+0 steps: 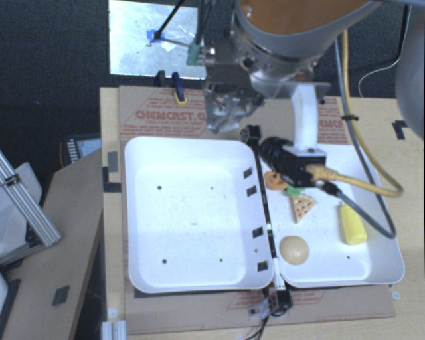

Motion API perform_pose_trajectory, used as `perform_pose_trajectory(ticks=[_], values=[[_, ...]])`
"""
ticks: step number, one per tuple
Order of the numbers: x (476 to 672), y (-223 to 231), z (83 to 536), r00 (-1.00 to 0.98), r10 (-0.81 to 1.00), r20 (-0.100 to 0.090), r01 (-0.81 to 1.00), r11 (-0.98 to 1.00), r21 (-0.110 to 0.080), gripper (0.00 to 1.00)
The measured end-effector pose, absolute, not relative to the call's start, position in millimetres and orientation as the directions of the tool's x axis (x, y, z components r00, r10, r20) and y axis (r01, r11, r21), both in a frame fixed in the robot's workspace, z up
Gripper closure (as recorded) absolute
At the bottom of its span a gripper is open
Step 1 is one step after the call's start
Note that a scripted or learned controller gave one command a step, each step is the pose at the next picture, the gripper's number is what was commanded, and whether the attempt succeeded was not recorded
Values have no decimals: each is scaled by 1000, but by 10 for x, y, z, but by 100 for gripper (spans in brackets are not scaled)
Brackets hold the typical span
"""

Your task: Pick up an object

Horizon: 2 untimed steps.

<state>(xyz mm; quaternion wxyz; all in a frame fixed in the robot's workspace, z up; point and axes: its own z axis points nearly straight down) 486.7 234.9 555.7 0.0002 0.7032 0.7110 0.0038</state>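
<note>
Looming closest to the lens, the grey arm with its orange band (299, 16) hangs over the far edge of the scene, and below it the tool (229, 113) hovers past the back rim of the bins, above the brown worktop (159, 109); whether it is released or clenched, I cannot tell from here. Directly in front of the tool sits the left bin (143, 199), bare white floor. To the tool's right and nearer us, the right bin (385, 265) holds the candidates: a yellow block (352, 224), a tan ball (293, 250), a triangular cracker-like piece (302, 207) and a small orange item (273, 179) partly under a black fitting (289, 163). Risk as I see it: the tool is well apart from every object, so a straight drop grabs nothing, and the yellow cable (362, 182) crossing the bin could snag.
</note>
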Motion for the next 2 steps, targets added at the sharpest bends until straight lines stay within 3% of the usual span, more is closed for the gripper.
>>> perform_pose_trajectory(ticks=[2], values=[[4870, 2354, 5778, -18, 1000, 8, 1000, 18, 9, 100]])
